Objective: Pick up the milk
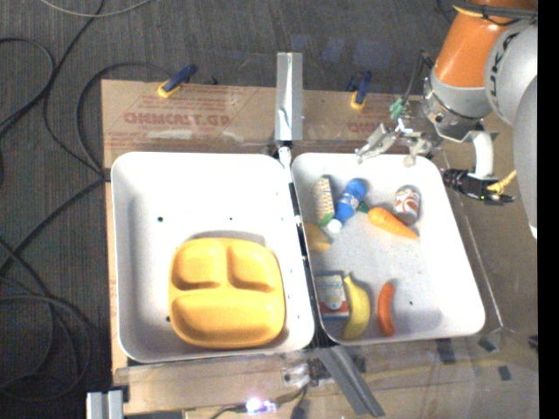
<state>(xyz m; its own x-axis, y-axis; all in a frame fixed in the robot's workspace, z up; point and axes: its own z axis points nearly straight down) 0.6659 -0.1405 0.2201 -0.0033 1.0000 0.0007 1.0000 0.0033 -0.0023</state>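
**End effector at the far rim, milk at the near wall**

Dark carpet strewn with black cables surrounds the worktop (131, 129), a brown board that carries two shallow white bins side by side. Two clamps, blue and yellow, grip its far edge.

At the left, the left bin (140, 182) holds a yellow compartment tray (228, 292), lying flat toward its near half.

Across the shared wall, the right bin (454, 260) holds the smaller things. Along its left side lies a corn cob (325, 198), with a blue bottle (348, 202) slanted just beside it, white cap pointing toward the near left. Down at the near wall sits the milk (330, 294), a small carton with a red and blue face, touching a yellow banana (356, 306) on its right. An orange sausage-shaped piece (386, 307) lies just right of the banana. Farther back, a carrot (391, 223) lies slanted, with a red and white can (407, 202) just behind it.

At the right, the grey arm with its orange band (472, 46) reaches in, and the end effector (395, 142) hangs over the far rim of the right bin, its thin fingers spread apart with nothing between them. The milk lies well apart from it, toward the near left of that bin, with the bottle and corn cob between them.
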